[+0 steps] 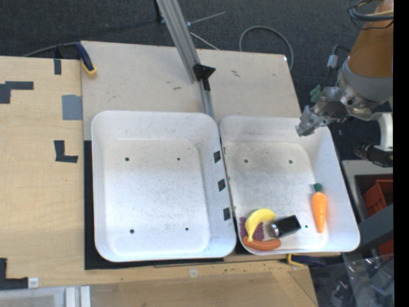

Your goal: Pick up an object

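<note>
step: we judge approach, nothing held | gripper [307, 124] hovers over right bin [332, 147] far rim, whether shut or apart we cannot tell | carrot [319, 210] near right wall, banana [258, 220] at near edge | next: descend, centre over carrot

No legible text or labels

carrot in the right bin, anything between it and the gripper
Nothing visible does. The gripper hangs over the far right edge of the right bin, and the carrot lies alone by the right wall nearer the camera, with bare bin floor between them. The banana and other items sit off to its left.
</note>
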